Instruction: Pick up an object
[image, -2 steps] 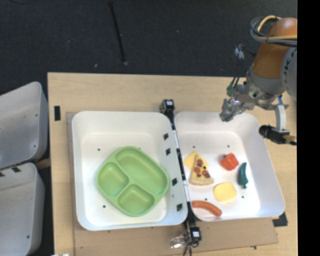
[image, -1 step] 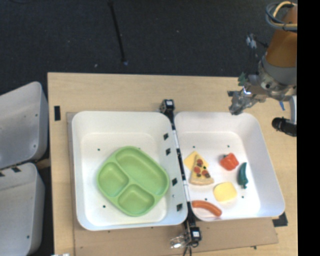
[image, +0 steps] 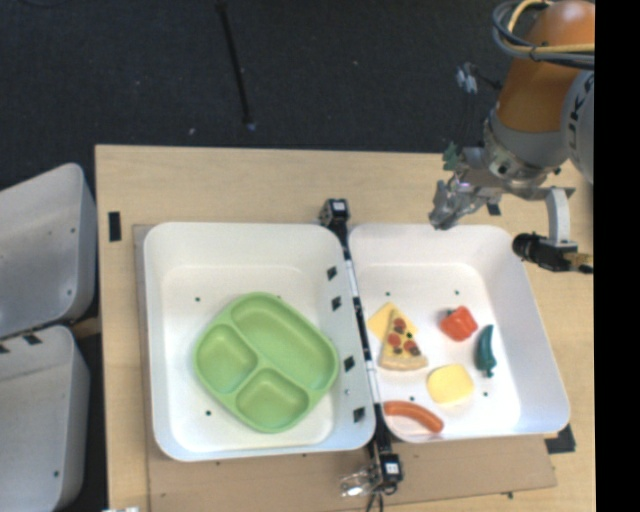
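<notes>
Gripper (image: 447, 213) hovers over the right bin's (image: 520, 300) far rim, holding nothing; can't tell if it's parted or closed. Right bin: flat pizza wedge (image: 397, 340), glossy red pepper (image: 460, 323), curved teal piece (image: 486, 350), rounded yellow block (image: 450, 384), sausage (image: 413, 416) by near edge. Left bin (image: 165, 300): matte green three-compartment tray (image: 265, 362).

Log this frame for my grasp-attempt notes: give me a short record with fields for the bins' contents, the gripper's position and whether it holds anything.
left bin: green divided plate
right bin: pizza slice, red pepper, dark green vegetable, yellow piece, sausage
gripper: above the right bin's far edge, apart from the food items
held object: none seen between its fingers
arm: enters from the upper right
</notes>
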